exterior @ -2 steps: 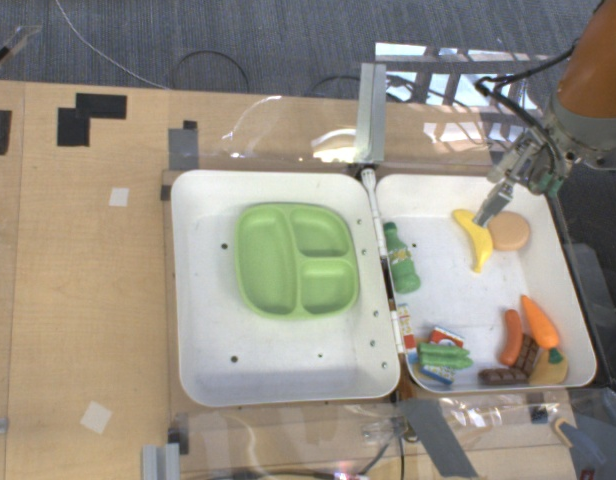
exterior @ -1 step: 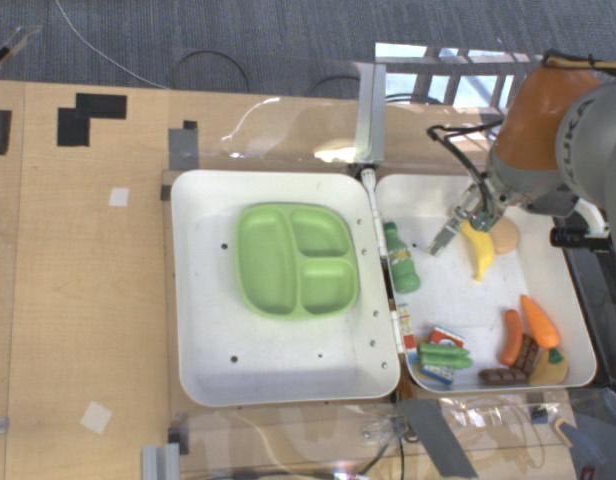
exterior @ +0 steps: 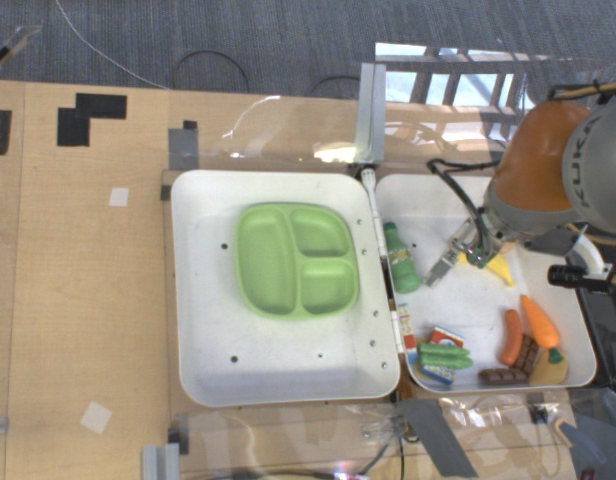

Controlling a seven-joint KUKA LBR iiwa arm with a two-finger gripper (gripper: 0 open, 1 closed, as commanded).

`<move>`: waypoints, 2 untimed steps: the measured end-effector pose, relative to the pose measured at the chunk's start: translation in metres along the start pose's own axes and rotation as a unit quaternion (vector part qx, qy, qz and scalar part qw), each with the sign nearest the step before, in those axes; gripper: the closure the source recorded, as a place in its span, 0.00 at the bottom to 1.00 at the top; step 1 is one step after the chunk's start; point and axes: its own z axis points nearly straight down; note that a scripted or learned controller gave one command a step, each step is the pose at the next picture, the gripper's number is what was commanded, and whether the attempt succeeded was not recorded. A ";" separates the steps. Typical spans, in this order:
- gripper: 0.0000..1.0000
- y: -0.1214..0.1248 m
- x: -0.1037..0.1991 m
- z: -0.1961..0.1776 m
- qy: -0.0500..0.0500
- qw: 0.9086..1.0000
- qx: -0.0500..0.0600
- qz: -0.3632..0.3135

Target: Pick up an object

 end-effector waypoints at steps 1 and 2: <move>0.00 -0.047 -0.013 -0.041 -0.001 1.000 0.001 0.019; 0.00 0.000 -0.022 0.001 0.001 0.997 0.000 0.071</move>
